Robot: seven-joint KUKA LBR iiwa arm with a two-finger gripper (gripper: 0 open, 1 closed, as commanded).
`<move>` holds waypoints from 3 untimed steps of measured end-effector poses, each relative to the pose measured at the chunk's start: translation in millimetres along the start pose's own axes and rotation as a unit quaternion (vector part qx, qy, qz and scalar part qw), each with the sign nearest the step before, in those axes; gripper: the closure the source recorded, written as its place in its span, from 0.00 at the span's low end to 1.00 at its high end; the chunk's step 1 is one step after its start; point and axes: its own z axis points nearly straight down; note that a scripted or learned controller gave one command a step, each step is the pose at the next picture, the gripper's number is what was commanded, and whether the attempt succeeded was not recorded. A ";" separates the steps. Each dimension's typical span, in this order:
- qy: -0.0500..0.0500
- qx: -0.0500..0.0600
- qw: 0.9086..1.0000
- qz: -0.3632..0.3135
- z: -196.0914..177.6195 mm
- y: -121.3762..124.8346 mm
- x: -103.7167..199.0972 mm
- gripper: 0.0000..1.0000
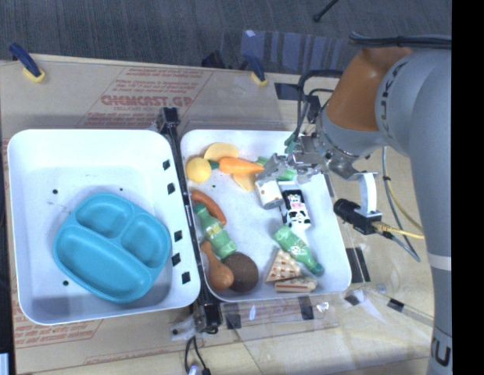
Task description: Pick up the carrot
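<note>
The carrot [240,164] is seen lying in the right bin [329,209], near its far wall, green top pointing right, beside a yellow lemon-like piece [198,169]. The claw [282,172] is positioned just right of the carrot's green end, above a white block [267,192]; whether it is released or clenched cannot be told. A blue divided tray [110,244] is noted in the left bin [23,155]. Both bins are carried on the counter [69,92].

The arm [398,84] is cut off at the right, perhaps hiding the right bin's [335,233] corner.
</note>
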 end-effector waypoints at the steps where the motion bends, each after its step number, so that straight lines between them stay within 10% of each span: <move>1: 0.000 0.002 0.997 0.083 88.0 72.8 28.2 0.00; 2: 0.000 0.004 0.997 0.078 74.3 73.8 28.3 1.00; 3: -0.001 0.000 0.996 0.094 40.0 -0.1 62.2 1.00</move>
